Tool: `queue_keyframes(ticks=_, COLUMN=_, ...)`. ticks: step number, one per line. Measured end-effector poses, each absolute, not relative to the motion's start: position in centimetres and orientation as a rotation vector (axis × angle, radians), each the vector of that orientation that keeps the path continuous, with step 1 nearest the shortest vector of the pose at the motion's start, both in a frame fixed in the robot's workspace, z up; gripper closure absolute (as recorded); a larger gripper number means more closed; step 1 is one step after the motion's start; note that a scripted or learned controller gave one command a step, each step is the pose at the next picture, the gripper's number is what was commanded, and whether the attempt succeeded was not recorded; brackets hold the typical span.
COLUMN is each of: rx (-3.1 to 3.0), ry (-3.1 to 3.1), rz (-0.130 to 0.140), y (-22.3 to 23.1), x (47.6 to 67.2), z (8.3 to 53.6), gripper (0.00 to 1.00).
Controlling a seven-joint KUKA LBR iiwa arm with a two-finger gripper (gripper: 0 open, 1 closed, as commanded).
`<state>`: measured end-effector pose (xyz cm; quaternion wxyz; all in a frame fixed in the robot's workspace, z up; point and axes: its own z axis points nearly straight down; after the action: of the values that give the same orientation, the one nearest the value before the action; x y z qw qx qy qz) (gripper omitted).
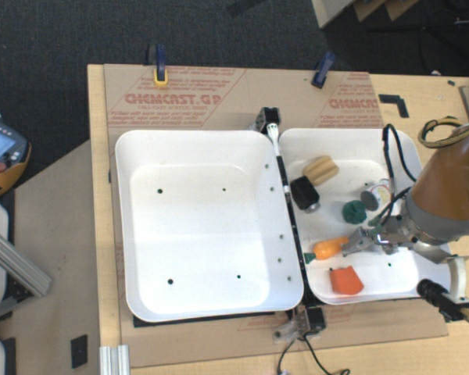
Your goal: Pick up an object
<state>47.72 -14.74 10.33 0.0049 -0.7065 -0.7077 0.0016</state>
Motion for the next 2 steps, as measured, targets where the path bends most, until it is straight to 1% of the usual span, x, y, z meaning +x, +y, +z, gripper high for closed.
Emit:
queue_keyframes(ticks=1, rx=-2.225, ry=-2.220, rz=-0.001, y=-15.0, x=47.9, z=11.9, gripper=1.00)
queue_keyframes(ticks=2, rx=-2.217, ry=-2.234, rz=-0.009, y=-8.2, x=48.1, z=20.3, gripper=1.00)
